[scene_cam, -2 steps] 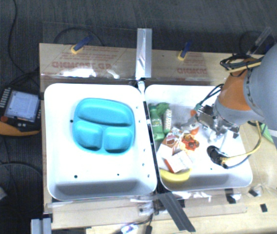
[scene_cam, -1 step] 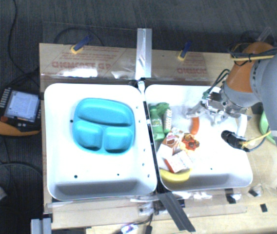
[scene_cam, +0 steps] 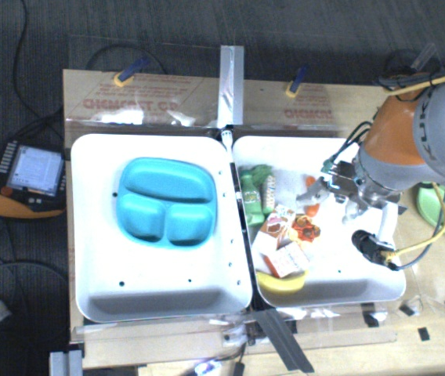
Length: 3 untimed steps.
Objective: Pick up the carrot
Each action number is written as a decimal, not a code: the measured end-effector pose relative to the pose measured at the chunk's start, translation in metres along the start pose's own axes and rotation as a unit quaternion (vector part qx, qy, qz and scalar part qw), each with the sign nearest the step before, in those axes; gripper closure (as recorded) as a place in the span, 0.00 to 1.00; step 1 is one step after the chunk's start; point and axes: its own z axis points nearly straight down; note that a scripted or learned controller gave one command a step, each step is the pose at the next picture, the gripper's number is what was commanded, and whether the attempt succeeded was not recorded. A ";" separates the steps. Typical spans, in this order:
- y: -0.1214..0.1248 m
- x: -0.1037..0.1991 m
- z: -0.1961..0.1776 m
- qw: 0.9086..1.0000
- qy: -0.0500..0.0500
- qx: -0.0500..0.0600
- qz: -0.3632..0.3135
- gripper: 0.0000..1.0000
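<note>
The carrot (scene_cam: 311, 195) lies in the right bin (scene_cam: 340, 276), beside a heap of packets (scene_cam: 281, 237). The gripper (scene_cam: 334, 186) hangs just beside it, seemingly lined up for the grab; its state I cannot tell.

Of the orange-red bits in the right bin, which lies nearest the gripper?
The small orange piece by the gripper, probably the carrot; the other reddish item lies lower, beside the white packets.
</note>
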 end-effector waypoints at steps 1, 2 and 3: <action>0.073 -0.019 0.003 0.998 -0.002 -0.001 -0.071 0.00; 0.021 0.011 0.076 0.998 -0.001 -0.006 -0.067 0.00; 0.041 0.015 -0.013 0.999 -0.001 -0.001 -0.038 0.00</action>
